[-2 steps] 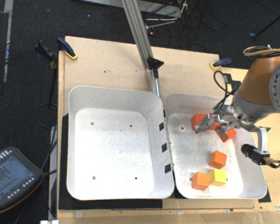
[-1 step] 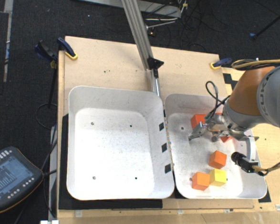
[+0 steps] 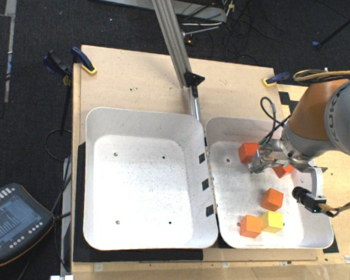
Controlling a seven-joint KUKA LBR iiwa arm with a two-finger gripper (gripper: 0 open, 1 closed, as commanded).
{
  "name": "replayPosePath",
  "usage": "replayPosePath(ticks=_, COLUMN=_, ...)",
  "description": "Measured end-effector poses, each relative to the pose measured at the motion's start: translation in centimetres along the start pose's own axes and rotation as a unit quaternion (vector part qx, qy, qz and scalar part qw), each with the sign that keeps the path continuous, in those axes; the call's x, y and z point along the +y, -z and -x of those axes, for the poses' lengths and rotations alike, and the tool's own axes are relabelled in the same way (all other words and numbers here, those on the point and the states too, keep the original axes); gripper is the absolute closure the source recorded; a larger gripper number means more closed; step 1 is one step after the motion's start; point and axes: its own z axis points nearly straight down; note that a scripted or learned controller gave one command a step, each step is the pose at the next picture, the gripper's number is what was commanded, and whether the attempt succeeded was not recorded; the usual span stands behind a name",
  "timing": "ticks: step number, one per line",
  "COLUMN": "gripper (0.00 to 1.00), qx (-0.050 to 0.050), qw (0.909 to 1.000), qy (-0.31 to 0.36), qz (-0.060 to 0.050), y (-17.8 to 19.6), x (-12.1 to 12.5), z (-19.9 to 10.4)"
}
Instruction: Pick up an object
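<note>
Hand [image 3: 258,163] sat low in the right bin [image 3: 235,130], at its upper middle; whether spread or pressed together could not be told. An orange block [image 3: 247,152] lay touching or just beside the hand on its left. A red-orange block [image 3: 282,170] showed partly under the wrist on its right. Farther down the bin, a second orange block [image 3: 272,199] lay alone, then a yellow block [image 3: 273,222] touching a third orange block [image 3: 251,226]. Left bin [image 3: 137,178] stood alongside on the tabletop [image 3: 137,80]. A teach pendant [image 3: 9,223] lay off the tabletop's lower left.
</note>
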Motion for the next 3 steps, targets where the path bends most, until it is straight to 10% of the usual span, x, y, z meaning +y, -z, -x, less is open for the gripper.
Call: replayPosePath(ticks=3, gripper=1.0, qx=-0.001, qw=1.0, qy=0.002, qz=0.002, y=13.8, x=0.1, z=0.1)
